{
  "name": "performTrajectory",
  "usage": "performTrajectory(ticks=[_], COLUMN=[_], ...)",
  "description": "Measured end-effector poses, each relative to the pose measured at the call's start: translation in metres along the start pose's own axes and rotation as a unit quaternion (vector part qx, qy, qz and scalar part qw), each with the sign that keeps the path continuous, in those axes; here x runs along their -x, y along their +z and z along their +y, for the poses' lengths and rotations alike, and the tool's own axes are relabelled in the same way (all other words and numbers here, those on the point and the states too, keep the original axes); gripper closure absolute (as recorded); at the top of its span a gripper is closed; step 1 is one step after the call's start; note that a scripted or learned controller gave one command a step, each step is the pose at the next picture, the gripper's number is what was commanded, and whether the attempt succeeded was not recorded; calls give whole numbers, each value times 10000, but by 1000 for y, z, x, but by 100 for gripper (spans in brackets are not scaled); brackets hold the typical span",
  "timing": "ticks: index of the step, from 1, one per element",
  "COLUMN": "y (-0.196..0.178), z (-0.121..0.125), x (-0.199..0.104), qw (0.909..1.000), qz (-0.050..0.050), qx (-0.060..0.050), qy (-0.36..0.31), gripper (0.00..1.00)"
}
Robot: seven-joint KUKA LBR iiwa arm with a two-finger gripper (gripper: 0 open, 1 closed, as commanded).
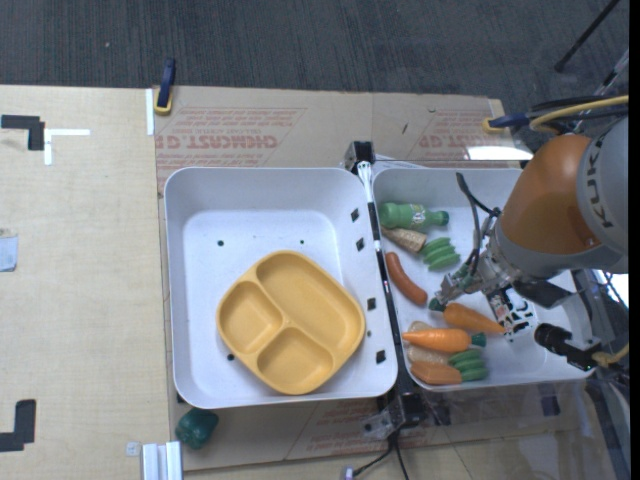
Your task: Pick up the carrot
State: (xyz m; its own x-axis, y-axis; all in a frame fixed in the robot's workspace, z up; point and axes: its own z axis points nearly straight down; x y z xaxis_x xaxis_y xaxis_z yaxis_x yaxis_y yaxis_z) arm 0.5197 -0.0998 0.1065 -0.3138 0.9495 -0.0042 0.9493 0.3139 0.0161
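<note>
Camera view: nearest me in the right bin (pixel 560 368) I see two carrots (pixel 438 339), orange and tapered with green ends. Behind them, a third carrot (pixel 470 317) lies at my claw (pixel 462 286); its grip I cannot tell. Farther back: sausage (pixel 405 278), bottle (pixel 412 214).

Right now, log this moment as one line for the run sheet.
arm: over right bin | gripper: low beside carrot, grasp unconfirmed | second carrot: lying loose | yellow tray: left bin
</note>
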Motion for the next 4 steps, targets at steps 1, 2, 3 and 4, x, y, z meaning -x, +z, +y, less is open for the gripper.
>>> performTrajectory(ticks=[1, 2, 3, 4], y=[-85, -21, -85, -85], z=[-11, -35, -16, -17], x=[-48, -2, -64, -64], qw=[9715, 9936, 9717, 9718], qz=[-5, 14, -5, -6], qx=[-91, -95, -85, -85], qy=[2369, 1123, 2360, 2357], gripper=[100, 100, 100, 0])
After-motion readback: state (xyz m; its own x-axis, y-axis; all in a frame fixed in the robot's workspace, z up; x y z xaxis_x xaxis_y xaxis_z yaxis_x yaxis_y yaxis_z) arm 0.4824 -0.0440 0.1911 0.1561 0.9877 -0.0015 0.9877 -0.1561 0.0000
